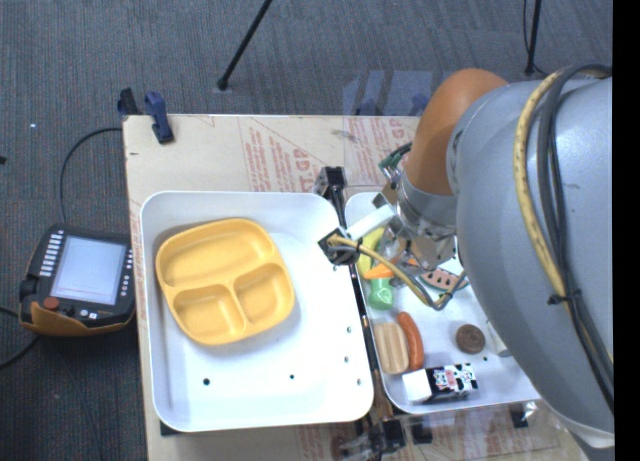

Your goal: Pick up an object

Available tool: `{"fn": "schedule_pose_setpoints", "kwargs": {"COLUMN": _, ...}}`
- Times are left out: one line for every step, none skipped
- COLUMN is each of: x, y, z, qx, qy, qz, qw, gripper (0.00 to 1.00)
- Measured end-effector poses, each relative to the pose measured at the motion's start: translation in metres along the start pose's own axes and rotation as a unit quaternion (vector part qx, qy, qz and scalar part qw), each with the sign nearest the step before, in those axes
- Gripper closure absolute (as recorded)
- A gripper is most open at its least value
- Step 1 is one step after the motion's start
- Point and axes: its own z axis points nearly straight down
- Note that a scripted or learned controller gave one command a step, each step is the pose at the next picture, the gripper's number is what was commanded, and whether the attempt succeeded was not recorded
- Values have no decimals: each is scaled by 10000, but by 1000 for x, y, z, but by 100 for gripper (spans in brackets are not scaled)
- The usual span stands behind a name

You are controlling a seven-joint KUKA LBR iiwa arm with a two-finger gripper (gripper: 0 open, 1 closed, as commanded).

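Note:
My gripper [405, 267] hangs low over the upper part of the right bin [500, 379], under the grey wrist and orange band. Right beneath and beside it lie a green toy piece [383, 295] and a yellow-orange piece [372, 257], partly hidden by the tool. Nearer the front of that bin I see a hot dog in a bun [398, 343], a round brown cookie [470, 338] and a small black-and-white carton [441, 381]. Nothing is visibly held.
The left bin [180, 389] carries a yellow divided plate [224, 279]. The big grey arm covers the right side of the right bin. A teach pendant [80, 279] lies on the floor to the left, and a blue clamp [157, 117] grips the bench's far corner.

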Motion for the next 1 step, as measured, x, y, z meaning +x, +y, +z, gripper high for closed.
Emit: {"fn": "schedule_pose_setpoints", "kwargs": {"x": -30, "y": -21, "z": -39, "qx": 1, "qy": 2, "qz": 348, "qw": 9994, "gripper": 100}}
